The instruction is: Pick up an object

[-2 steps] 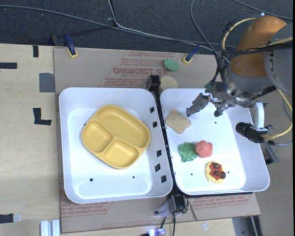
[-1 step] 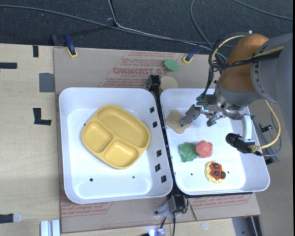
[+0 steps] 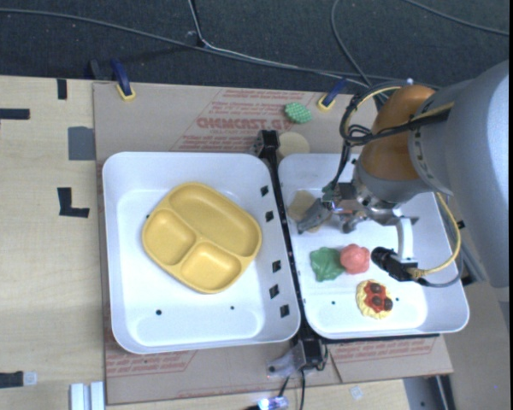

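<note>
My gripper (image 3: 332, 221) hangs low over the upper left part of the right bin (image 3: 436, 314), open, with nothing between its fingers. A tan piece (image 3: 302, 202) lies just left of it, close to the left fingertip (image 3: 311, 222). Below the gripper, a green toy (image 3: 326, 264) and a pink-red toy (image 3: 354, 258) lie side by side and touching. A yellow toy with red spots (image 3: 374, 299) sits nearer the front of this bin. The grey arm with its orange band (image 3: 402, 114) comes in from the right and hides the bin's upper right part.
The left bin (image 3: 128, 314) holds a yellow divided plate (image 3: 202, 236). A black divider (image 3: 278, 220) runs between the bins. A black connector with a yellow cable (image 3: 395, 265) hangs right of the pink-red toy. A small green object (image 3: 297, 111) lies on the cardboard behind the bins.
</note>
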### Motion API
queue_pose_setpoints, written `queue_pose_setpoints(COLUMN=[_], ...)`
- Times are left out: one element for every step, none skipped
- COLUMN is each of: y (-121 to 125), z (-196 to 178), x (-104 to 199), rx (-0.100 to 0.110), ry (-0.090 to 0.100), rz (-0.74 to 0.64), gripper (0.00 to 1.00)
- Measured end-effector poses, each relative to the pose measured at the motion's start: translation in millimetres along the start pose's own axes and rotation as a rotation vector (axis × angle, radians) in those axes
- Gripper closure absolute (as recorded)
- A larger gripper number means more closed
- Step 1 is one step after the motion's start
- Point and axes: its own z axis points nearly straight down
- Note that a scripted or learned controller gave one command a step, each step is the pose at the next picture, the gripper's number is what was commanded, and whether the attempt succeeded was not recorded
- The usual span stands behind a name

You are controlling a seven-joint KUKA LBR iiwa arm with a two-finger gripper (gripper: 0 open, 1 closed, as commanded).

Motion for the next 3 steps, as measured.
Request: queue_pose_setpoints(y=[0,1,-4], z=[7,-4,-46], x=[0,0,0], rx=[-0.005,-0.006,-0.005], ry=[-0.001,-0.002,0.0], rz=[0.001,0.0,0.002], gripper=[0.0,1.0,1.0])
